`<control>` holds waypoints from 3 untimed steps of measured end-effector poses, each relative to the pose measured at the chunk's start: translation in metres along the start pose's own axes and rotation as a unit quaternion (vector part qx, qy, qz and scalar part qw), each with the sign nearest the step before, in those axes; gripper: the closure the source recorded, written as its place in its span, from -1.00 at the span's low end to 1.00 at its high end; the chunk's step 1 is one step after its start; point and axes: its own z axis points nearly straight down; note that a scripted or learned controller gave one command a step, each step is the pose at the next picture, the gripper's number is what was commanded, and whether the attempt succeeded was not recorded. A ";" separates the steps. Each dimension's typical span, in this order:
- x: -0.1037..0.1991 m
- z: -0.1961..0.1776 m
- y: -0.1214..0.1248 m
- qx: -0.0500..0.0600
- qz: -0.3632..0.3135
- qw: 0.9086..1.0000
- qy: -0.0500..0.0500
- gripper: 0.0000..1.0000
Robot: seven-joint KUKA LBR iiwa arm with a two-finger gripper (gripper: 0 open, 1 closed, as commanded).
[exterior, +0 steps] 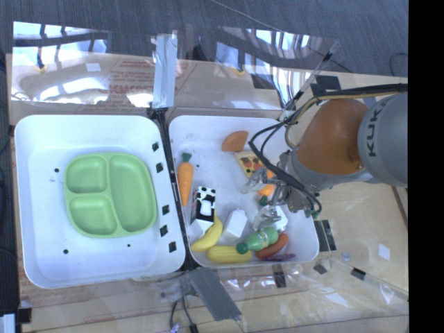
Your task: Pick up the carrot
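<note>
Clearly, white "KU" lettering marks the grey arm point(388, 144); its two-finger gripper point(272, 203), grip unreadable, hangs right of one orange plastic carrot point(185, 180) and two yellow bananas point(216, 245).

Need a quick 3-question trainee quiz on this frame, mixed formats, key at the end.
1. True or false: the carrot lies in the right bin, along its left wall.
2. What sits in the left bin?
A. a green divided plate
B. a banana
C. a red cup
3. Fill in: the gripper is over the ____ bin, apart from the carrot.

Key:
1. True. The carrot lies lengthwise by the left wall, its green top pointing away from the camera.
2. A. The green divided plate rests there.
3. right. The gripper is near the green bottle and other toy food, to the right of the carrot.
</note>
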 end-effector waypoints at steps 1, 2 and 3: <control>-0.001 -0.010 0.001 0.000 -0.003 1.000 0.000 1.00; -0.003 -0.020 0.002 0.001 -0.006 1.000 -0.001 1.00; -0.011 -0.087 0.038 0.000 0.108 0.994 0.004 1.00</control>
